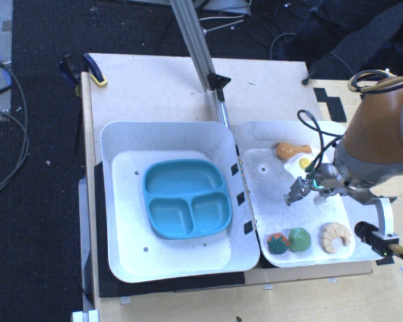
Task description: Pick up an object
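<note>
In the right bin [269, 139] lie an orange drumstick-shaped toy [292, 151], a small yellow piece [304, 162], a pale croissant-shaped toy [336, 237], a green round toy [299, 239] and a small red and green toy [277, 243]. My gripper [297, 194] hangs low over the middle of this bin, below the orange toy and above the green one. Nothing shows between its dark fingertips. The arm's orange band [379, 123] rises to its right.
The left bin [121, 180] holds a blue divided tray [187, 197]. A grey metal pole [196, 35] slants from the top of the view down to the bins' shared edge. Black cables loop near the wrist.
</note>
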Tool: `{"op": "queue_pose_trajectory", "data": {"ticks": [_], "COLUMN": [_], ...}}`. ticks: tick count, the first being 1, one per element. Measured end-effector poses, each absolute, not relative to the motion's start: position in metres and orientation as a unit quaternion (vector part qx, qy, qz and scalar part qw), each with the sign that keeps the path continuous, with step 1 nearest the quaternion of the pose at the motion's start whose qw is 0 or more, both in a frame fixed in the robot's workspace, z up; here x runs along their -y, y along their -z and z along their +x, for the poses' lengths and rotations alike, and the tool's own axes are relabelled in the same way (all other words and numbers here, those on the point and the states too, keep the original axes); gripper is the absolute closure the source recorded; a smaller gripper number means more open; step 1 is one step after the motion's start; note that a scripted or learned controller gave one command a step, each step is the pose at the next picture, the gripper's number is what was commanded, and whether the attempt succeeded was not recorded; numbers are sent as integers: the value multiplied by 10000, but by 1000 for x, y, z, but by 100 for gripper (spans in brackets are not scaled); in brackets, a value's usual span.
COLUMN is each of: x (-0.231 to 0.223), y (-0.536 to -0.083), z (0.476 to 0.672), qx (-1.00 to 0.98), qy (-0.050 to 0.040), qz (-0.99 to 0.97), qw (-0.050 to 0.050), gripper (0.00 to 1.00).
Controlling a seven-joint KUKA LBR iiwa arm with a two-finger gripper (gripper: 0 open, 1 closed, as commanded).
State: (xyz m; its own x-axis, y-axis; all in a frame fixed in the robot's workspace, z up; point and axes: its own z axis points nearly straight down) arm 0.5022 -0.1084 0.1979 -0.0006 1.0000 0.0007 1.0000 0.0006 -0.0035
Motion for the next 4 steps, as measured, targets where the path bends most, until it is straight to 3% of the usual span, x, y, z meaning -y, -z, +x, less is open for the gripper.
{"op": "queue_pose_trajectory", "data": {"ticks": [1,3,4], "x": [108,101,102], "y": [-199,-93,-106], "z": [503,510,512], "qx": [7074,7066,7057], "qy": [-4,6,17], "qz": [-7068,-7076,-7085], "qw": [7,-16,-50], "gripper": [0,0,100]}}
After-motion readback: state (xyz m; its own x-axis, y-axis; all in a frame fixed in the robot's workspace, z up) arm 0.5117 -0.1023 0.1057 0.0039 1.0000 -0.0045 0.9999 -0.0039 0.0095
